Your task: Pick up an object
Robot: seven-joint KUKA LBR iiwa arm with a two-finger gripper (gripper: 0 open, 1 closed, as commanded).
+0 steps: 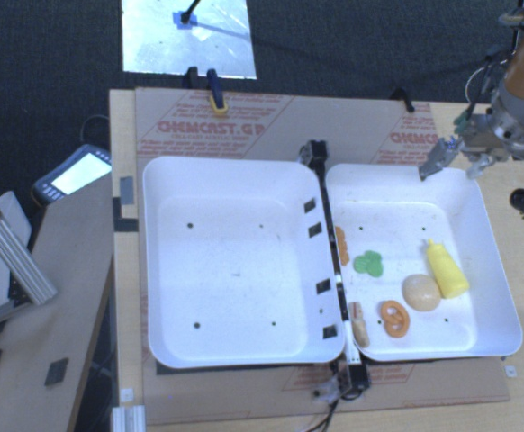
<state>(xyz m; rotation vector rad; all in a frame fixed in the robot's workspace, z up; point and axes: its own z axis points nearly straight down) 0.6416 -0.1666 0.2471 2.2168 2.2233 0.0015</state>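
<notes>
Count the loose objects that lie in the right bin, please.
6, possibly more hidden at the divider: yellow bottle near the right wall, beige ball beside it, orange pretzel in front, green piece mid-bin, orange piece and tan piece along the divider.

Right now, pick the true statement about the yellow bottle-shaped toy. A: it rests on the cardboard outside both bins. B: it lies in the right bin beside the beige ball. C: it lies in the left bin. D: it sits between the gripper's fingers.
B: the yellow bottle-shaped toy lies in the right bin, against the beige ball.
</notes>
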